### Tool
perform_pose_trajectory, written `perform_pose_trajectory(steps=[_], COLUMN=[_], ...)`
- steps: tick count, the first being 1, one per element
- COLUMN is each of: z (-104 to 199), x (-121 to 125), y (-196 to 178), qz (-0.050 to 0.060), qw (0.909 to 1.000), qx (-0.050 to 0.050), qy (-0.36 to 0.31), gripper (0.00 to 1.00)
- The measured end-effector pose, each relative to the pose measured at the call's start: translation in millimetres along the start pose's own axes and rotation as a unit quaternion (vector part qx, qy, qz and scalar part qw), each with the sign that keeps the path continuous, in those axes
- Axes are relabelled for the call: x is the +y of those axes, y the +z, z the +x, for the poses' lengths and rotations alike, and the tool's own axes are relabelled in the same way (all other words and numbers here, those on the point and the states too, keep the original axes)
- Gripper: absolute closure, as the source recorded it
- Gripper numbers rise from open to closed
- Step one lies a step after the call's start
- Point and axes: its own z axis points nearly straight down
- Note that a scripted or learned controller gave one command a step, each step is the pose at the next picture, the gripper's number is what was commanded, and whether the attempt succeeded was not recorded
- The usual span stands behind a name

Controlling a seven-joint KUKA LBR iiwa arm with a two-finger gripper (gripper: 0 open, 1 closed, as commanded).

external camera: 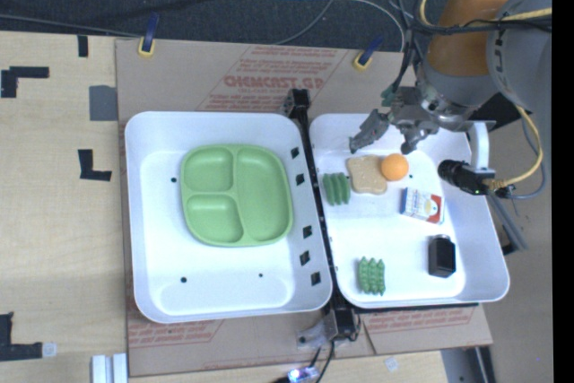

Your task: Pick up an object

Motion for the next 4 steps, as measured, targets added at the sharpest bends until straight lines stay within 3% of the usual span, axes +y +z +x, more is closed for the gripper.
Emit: perform_pose_trajectory(steps=[1, 3, 4], z=[0.2, 0.2, -0.4], x=[2.5, -4.6, -2.8], y=[-8.3, 120.9, 131.6], qz=[-0.007, -0.004, -0.009], qw=[1.0, 1.0, 1.0], qx=[-0.001, -0.001, -0.003], qy=[-0.002, -0.001, -0.001], gripper=[0.0, 0.0, 0.0])
